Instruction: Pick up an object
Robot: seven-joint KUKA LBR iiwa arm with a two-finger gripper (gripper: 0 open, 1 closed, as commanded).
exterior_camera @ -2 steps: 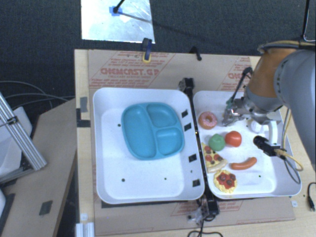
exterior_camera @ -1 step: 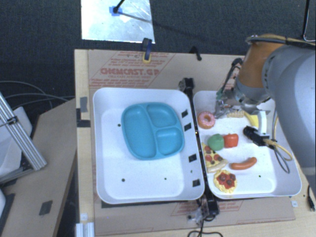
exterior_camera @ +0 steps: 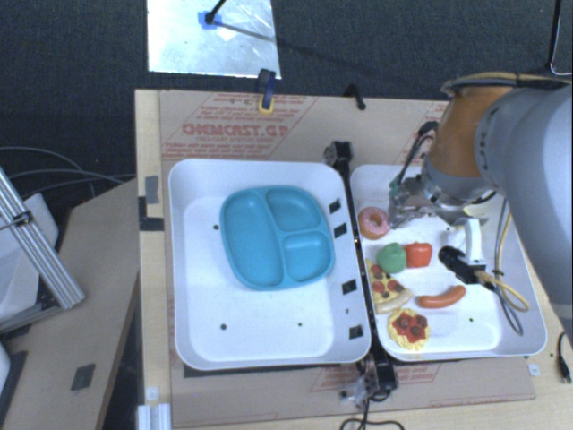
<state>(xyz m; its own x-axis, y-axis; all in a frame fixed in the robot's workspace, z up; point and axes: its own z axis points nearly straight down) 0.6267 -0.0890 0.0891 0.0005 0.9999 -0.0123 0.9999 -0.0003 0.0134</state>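
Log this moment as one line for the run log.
gripper: above right bin, near donut | grasp: unclear | blue tray: left bin

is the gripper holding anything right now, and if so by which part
It cannot be told. The gripper sits low in the right bin, just above the pink donut, but the wrist hides its tips and nothing shows between them.

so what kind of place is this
Probably a robotics lab test bench: a grey arm reaches over two white bins, one holding toy food like a doughnut, and cables trail across the floor.
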